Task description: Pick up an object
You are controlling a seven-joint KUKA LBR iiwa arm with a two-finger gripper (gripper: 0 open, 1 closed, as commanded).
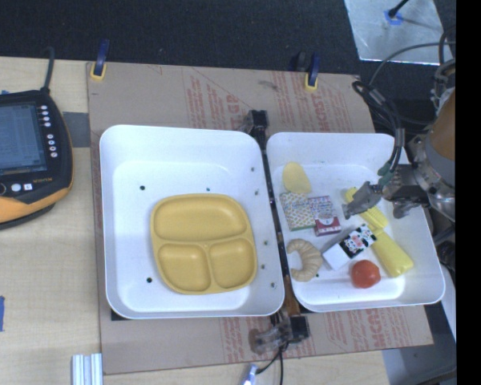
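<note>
Fingers (359,205) of your end effector (377,199) stand spread apart with nothing between them, low over the right bin (337,144) near its right side. Just beneath them you see a yellow block (389,247) lying slantwise, and beside it a small black-and-white box (351,245). A red ball (365,274) sits near the bin's front wall. Further left you find a patterned card (306,210), a small red packet (328,225), a croissant (305,258) and a pale yellow cup (297,178). The left bin (128,167) holds a yellow divided tray (202,243). On the desk (40,295) at far left rests a control tablet (20,155).
</note>
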